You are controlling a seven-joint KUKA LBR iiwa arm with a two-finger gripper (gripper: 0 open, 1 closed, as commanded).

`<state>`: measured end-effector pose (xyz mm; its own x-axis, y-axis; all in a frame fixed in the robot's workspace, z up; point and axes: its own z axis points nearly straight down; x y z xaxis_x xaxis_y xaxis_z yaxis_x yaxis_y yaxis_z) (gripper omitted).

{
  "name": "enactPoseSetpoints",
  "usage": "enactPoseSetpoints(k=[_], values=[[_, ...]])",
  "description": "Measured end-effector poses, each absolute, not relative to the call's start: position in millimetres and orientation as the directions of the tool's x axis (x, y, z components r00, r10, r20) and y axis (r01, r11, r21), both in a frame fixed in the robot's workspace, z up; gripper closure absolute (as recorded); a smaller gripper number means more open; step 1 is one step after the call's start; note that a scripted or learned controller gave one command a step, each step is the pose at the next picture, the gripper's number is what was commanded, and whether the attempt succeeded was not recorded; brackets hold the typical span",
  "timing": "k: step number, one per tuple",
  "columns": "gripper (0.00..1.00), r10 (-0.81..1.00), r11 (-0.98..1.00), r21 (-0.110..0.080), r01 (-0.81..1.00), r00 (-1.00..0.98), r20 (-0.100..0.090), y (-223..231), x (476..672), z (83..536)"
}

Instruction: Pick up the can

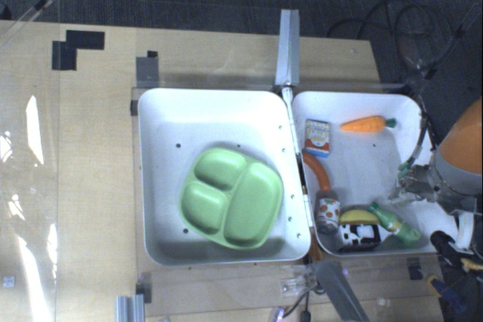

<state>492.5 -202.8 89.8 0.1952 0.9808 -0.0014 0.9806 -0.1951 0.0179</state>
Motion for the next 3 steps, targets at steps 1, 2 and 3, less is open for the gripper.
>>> enactPoseSetpoints(k=[1,2,3], values=[[1.00,0.981,-0.192,0.024,0.981,0.192,-0.001,-203,495.0,101],[1.00,0.802,-0.597,0.014,0.802,0.597,0.004,-197,491.3,89],[1.00,0.780,-0.626,0.004,0.780,0.626,0.001,-198,488.3,127]])
